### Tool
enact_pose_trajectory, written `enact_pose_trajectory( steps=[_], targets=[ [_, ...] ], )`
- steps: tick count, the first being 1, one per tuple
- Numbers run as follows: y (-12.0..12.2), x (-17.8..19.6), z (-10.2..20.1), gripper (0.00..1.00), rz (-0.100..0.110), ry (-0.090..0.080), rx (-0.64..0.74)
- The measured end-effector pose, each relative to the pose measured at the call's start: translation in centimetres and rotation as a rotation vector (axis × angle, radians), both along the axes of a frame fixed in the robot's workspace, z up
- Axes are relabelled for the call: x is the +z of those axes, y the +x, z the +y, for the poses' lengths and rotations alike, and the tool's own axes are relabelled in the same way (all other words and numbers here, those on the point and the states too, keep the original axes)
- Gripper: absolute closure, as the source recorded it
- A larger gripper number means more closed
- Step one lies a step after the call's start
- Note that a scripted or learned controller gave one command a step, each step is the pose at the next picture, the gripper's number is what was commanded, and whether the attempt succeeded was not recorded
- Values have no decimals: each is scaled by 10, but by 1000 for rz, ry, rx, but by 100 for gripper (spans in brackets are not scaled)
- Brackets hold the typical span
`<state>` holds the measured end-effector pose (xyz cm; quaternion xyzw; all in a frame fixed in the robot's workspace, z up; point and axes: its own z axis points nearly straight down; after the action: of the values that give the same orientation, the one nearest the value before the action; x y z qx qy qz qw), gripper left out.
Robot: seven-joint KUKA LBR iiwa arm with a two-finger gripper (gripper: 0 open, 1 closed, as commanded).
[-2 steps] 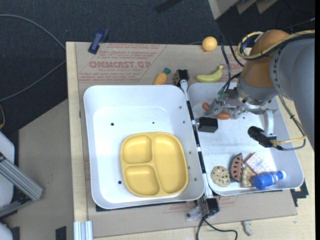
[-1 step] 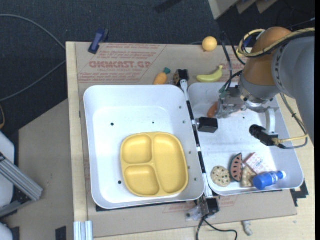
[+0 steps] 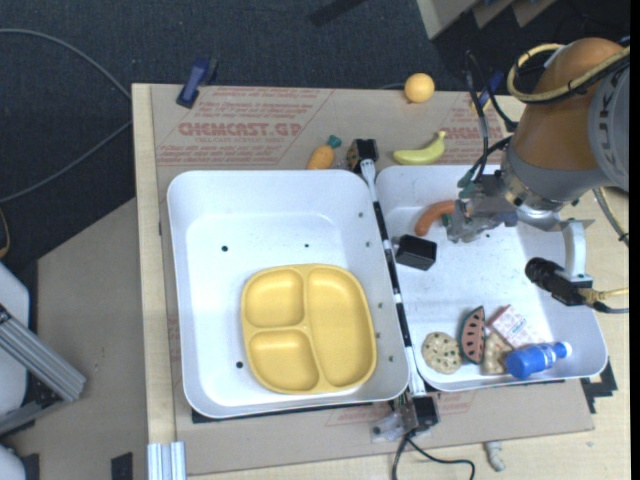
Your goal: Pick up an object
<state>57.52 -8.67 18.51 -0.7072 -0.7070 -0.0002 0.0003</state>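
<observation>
Jaws, opening not discernible from above, hang low in the right bin just beside the orange sausage at its far wall, seemingly lined up to grasp it.

Two white bins: left bin and right bin. One yellow divided plate, one black block, one sausage, one cookie, one watermelon slice, one blue bottle, one pink packet. On the bench outside: one banana, one orange ball, one carrot, one blue clip.
</observation>
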Motion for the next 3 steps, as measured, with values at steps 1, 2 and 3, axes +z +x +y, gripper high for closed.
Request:
enact_pose_trajectory(
  steps=[1, 2, 3],
  targets=[
    [-21, -8, -37, 100, 2, -1, -1],
    [44, 0, 25, 100, -2, 0, 2],
    [14, -1, 48, 100, 2, 0, 1]
  ],
)
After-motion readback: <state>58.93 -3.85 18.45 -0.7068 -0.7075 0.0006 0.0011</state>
